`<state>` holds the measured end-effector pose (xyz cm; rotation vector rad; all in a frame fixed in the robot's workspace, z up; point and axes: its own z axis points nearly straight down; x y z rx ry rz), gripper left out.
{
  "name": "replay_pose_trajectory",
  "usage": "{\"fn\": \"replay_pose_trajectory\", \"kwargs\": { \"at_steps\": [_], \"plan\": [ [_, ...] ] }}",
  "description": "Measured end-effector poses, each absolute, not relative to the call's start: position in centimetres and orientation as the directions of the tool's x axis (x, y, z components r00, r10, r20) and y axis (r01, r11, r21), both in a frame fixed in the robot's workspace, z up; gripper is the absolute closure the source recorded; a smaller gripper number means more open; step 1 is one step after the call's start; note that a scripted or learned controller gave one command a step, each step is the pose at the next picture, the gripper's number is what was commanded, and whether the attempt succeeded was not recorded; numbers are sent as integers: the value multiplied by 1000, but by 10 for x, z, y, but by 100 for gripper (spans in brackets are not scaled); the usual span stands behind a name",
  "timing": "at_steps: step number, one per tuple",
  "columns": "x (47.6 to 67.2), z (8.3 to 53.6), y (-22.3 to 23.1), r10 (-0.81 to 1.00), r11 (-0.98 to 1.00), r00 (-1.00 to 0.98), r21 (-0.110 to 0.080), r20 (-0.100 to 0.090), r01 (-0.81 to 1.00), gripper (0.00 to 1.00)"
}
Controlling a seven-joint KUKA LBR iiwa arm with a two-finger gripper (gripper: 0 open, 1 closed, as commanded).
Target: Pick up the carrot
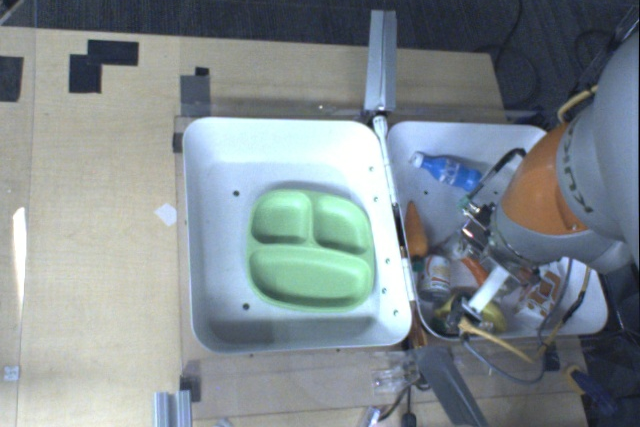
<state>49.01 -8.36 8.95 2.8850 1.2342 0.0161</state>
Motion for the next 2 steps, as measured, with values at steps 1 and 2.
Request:
{"fn": "replay_pose_trajectory", "kwargs": {
  "at_steps": [1, 2],
  "plan": [
    [494, 101, -83, 725, -689, 689, 14, 14, 725, 100],
    [516, 88, -192, 670, -742, 742, 5, 9, 670, 100]
  ]
}}
